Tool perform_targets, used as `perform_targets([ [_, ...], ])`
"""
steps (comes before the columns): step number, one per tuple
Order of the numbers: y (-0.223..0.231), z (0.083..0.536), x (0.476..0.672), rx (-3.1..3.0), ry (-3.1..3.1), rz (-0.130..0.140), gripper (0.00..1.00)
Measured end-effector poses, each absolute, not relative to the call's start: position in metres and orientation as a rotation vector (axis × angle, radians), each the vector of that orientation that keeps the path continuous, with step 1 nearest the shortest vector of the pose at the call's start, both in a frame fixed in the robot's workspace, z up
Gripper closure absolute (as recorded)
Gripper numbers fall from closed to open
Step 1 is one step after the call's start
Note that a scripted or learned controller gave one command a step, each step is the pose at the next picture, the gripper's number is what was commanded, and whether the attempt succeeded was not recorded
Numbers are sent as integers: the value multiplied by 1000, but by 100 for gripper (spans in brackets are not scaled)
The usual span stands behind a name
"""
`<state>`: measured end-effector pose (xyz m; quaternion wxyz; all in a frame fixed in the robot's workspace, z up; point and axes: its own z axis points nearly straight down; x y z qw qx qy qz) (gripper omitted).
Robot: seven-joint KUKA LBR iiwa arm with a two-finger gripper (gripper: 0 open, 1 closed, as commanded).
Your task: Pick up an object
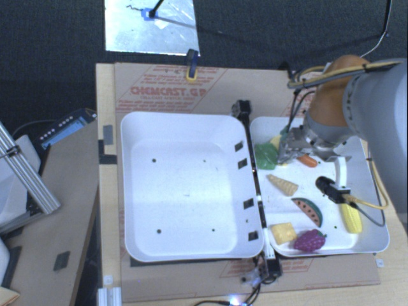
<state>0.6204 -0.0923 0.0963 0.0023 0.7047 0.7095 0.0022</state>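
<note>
Pincer (290,152) sits low inside the right shallow white plastic bin (376,234), near its upper left corner. Open or closed, I cannot tell from this slant. Just beside the pincer, on the view's left, lies the green lumpy plastic toy vegetable (266,156), so close it may be touching. On the pincer's other side, close by, is a small orange carrot-shaped toy (307,161). Near and below the pincer lies a beige cone-shaped toy (282,184), and further below it a red watermelon-slice toy (308,210). Well apart from the pincer, at the bin's near edge, are a yellow cheese-like block (284,233) and a purple plastic grape bunch (310,240). Down to the pincer's right lies a yellow corn-shaped toy (351,217). Left of the pincer is the left shallow white plastic bin (185,183). Both bins rest on a brown cardboard sheet (166,91) with red lettering. Beyond it are dark carpet (51,30) and a shiny metal plate (150,18).
</note>
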Motion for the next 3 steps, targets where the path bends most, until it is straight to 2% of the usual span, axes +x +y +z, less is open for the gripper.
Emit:
perform_targets([
  [1,-26,219,632,2204,2228,16,100],
  [2,-30,211,630,2215,2225,2,0],
  [3,30,183,625,2212,2231,1,0],
])
